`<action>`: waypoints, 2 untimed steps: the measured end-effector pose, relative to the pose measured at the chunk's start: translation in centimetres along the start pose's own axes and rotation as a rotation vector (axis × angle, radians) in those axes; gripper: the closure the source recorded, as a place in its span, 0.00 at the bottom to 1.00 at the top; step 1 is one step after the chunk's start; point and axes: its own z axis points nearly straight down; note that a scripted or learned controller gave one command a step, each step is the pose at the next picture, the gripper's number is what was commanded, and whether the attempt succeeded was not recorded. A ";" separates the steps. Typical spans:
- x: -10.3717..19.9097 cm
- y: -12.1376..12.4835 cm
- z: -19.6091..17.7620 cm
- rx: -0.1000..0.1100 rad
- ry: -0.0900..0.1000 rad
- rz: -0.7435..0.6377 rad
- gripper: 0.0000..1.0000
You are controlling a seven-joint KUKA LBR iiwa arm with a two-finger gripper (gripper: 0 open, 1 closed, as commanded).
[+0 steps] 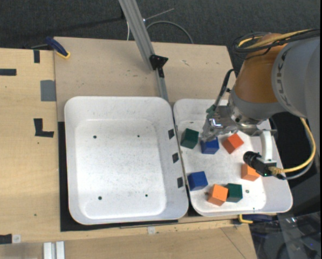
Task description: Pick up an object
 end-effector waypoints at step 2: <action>11.4 -0.6 -1.8 0.001 0.000 0.000 1.00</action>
